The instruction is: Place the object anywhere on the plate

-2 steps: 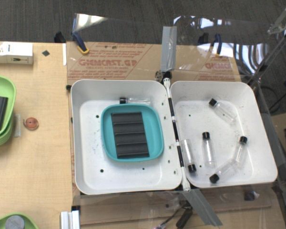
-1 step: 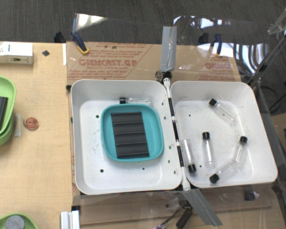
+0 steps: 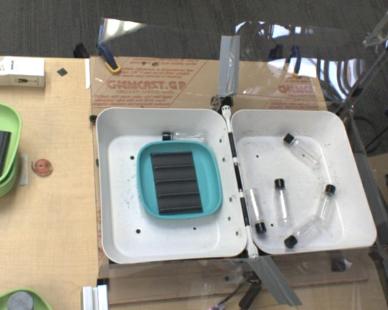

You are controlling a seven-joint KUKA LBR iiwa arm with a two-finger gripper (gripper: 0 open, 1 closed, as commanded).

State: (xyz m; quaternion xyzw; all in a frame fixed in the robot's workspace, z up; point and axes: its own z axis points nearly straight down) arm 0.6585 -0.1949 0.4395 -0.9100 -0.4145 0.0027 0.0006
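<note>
A teal square plate (image 3: 210,181) with a black ridged insert (image 3: 176,183) lies in the middle of the left bin (image 3: 110,192). Just behind the plate, on the bin floor, lies one clear vial with a black cap (image 3: 181,136). The right bin (image 3: 352,173) holds several more clear vials with black caps, among them one at the back (image 3: 302,149), one upright-looking in the middle (image 3: 281,200) and one against the left wall (image 3: 253,206). Two more lie toward the front right (image 3: 305,230).
On the wooden bench to the left are a green dish (image 3: 3,118) with a dark insert, a small orange disc (image 3: 43,167) and a white box (image 3: 16,73). Clear plastic sheets (image 3: 278,41) and cardboard (image 3: 155,79) stand behind the bins.
</note>
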